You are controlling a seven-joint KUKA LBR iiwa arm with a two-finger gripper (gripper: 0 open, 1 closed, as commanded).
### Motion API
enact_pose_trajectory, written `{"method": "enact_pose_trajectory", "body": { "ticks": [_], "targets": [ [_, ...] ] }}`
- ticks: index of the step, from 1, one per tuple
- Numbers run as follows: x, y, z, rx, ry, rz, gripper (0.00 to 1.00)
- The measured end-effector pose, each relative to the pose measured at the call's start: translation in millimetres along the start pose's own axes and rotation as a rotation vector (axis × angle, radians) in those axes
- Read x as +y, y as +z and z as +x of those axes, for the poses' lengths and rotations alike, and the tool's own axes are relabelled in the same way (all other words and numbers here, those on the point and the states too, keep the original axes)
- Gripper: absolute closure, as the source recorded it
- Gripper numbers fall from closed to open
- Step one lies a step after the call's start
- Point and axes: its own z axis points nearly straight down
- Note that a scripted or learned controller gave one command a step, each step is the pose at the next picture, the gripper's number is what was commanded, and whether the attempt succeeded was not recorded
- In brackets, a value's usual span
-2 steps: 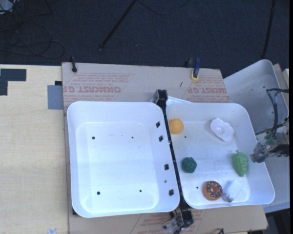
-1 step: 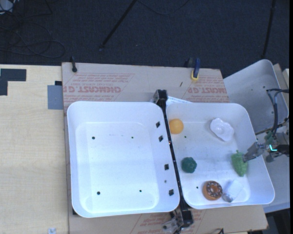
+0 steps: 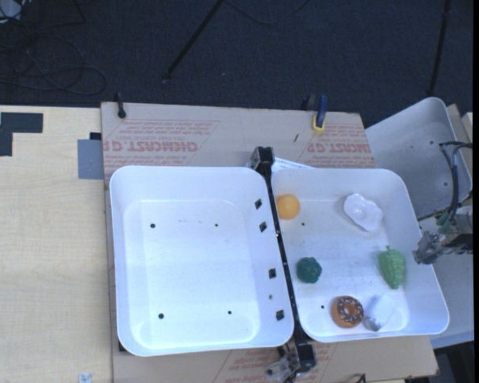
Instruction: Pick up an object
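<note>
Looking down on the bench, you are seeing two white bins sitting side by side on a sheet of cardboard (image 3: 223, 138), the left bin (image 3: 128, 214) and the right bin (image 3: 419, 309) touching along a dark divider. All the loose things are lying in the right bin: an orange ball (image 3: 287, 207) is resting near the divider toward the far side, a white lumpy object (image 3: 362, 212) is sitting toward the far right, a dark green piece (image 3: 308, 270) is lying near the middle, a light green piece (image 3: 392, 268) is lying close to the right wall, and a brown doughnut (image 3: 347, 312) is sitting by the near wall with a small clear object (image 3: 373, 316) just beside it. Part of the arm's hardware (image 3: 439, 242) is showing just outside the right bin's right wall, and you cannot tell how the fingers are standing.
</note>
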Motion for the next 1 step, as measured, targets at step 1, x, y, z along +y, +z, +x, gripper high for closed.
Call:
{"method": "enact_pose_trajectory", "body": {
  "ticks": [1],
  "targets": [
    [-0.1,0.5,-0.1,0.000,0.001,0.001,0.00]
  ]
}}
